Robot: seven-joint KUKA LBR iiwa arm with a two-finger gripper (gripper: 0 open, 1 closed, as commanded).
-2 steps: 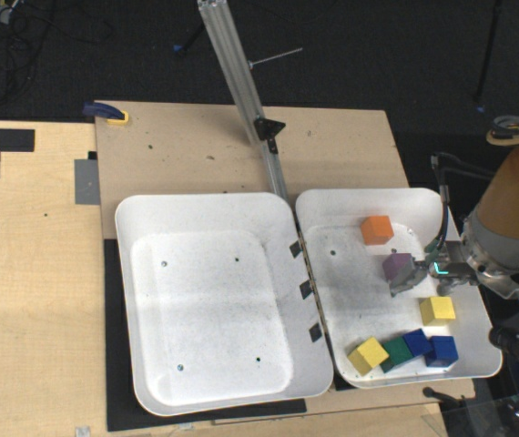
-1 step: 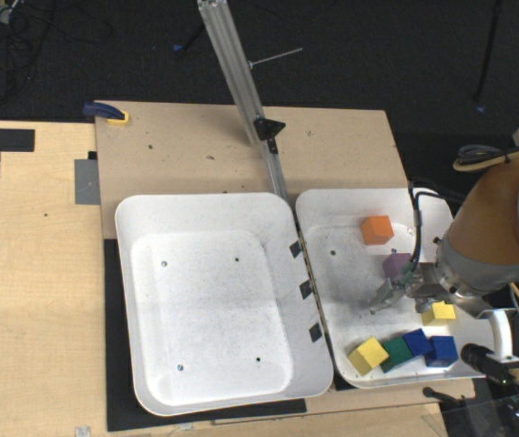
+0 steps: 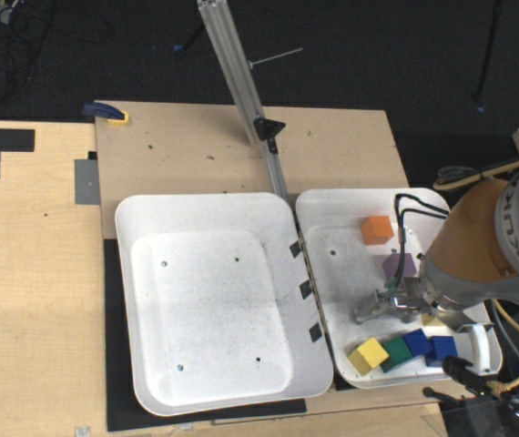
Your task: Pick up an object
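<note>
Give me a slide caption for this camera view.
Tool low in right bin near purple block, orange cube.

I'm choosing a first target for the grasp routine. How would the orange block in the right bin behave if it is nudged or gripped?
The orange block looks boxy with flat faces, so it would probably slide, not roll. It seems rigid, likely keeping its shape between fingers. It sits apart from the purple block, so a nudge probably moves it alone.

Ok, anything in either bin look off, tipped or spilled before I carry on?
Nothing stands out. The orange block, purple block, yellow block, green block and blue blocks all sit inside the right bin, with the hand low among them.
</note>
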